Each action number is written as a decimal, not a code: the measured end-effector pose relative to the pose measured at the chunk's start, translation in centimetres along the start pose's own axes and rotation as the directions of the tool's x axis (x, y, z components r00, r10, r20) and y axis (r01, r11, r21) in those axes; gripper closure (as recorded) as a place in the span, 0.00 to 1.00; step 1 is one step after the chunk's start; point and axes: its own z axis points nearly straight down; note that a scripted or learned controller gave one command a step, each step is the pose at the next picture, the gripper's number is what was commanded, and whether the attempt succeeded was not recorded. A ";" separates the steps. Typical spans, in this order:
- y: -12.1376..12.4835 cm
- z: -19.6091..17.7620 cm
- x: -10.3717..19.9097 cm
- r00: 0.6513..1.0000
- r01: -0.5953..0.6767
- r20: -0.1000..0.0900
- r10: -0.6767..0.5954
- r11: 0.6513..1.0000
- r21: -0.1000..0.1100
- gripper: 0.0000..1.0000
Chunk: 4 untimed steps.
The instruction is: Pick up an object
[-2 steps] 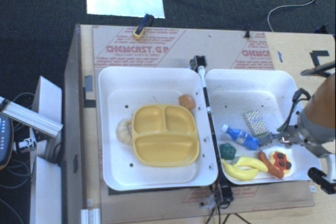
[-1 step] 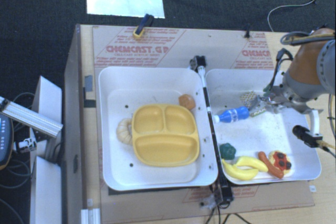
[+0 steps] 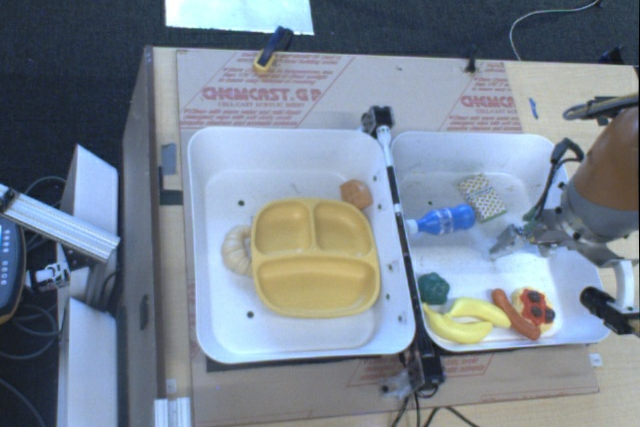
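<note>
Two bins, gripper (image 3: 508,242) low in right bin (image 3: 450,160), finger state unclear, blue bottle (image 3: 446,219) beside.

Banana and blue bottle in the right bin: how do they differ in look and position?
The banana is yellow and curved; the blue bottle is straight with a white cap end. The banana lies along the bin's near edge beside a green toy; the bottle lies mid-bin, nearer the divider. Both lie flat in the right bin, apart from the gripper.
</note>
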 end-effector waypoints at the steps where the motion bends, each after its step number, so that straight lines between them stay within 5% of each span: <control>1: 10.5 -0.1 0.4 1.000 0.003 0.000 -0.003 1.000 -0.003 0.00; 2: 10.4 -1.1 0.3 1.000 0.006 -0.001 -0.006 1.000 0.003 1.00; 3: 6.4 0.0 1.7 1.000 0.001 -0.001 -0.001 1.000 0.000 1.00; 4: 5.6 -2.5 3.1 1.000 0.002 -0.001 -0.002 1.000 -0.001 1.00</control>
